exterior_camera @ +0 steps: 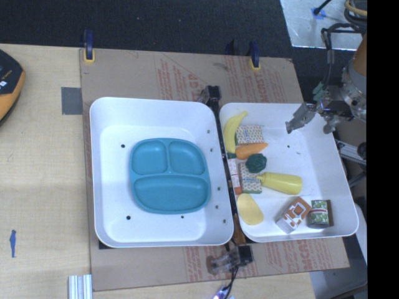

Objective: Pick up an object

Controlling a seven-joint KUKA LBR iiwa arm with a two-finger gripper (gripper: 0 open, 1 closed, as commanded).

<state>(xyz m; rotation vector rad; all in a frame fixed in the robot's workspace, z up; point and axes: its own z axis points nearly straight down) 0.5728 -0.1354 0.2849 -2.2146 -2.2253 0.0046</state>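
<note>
The right bin (324, 167) holds a yellow banana (232, 129), an orange carrot (251, 149), a dark green broccoli piece (255, 162), a yellow bottle lying flat (282, 182) and a pale yellow lemon shape (250, 209). A small orange-and-white box (293, 214) and a green-labelled can (320, 213) lie at its near right corner. Patterned cards (250, 134) lie under the food. My gripper (309, 128) hangs above the bin's far right corner, open, with nothing between its fingers. It is well to the right of the toys.
The left bin (106, 167) holds a blue divided plate (169, 174). Black clamps (212, 94) join the bins at the far and near ends. A yellow-and-black object (7, 83) sits at the bench's left edge. Blue clips (88, 45) pin the cardboard base.
</note>
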